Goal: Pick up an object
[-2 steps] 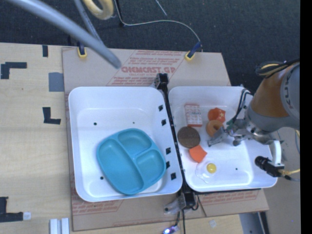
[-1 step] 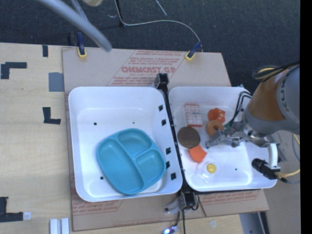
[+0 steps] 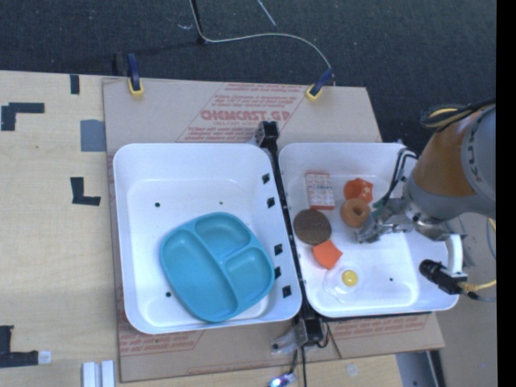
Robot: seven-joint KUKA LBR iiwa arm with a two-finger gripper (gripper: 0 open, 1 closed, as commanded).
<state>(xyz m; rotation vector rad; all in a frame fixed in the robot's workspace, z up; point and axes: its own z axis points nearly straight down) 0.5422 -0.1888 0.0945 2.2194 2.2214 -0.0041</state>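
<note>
In the camera view, two white bins sit side by side on a brown board, and the black divider where they meet serves as the landmark. Left of the divider, the left bin holds a blue sectioned plate, lying flat in the bin's lower half with its edge close to the divider.

Right of the divider, the right bin holds the small objects. Nearest the divider is a brown round disc, with a red-and-white carton just above it and an orange block just below it. Farther from the divider lie a tan ring and, above it and touching or nearly so, an orange-red piece. Lower down, a clear item with a yellow centre rests on the bin floor.

The arm reaches in from the side away from the divider. Its gripper sits low in the right bin, just beside the tan ring on the ring's far side. How far the claw is spread cannot be told, and nothing is seen held in it.
</note>
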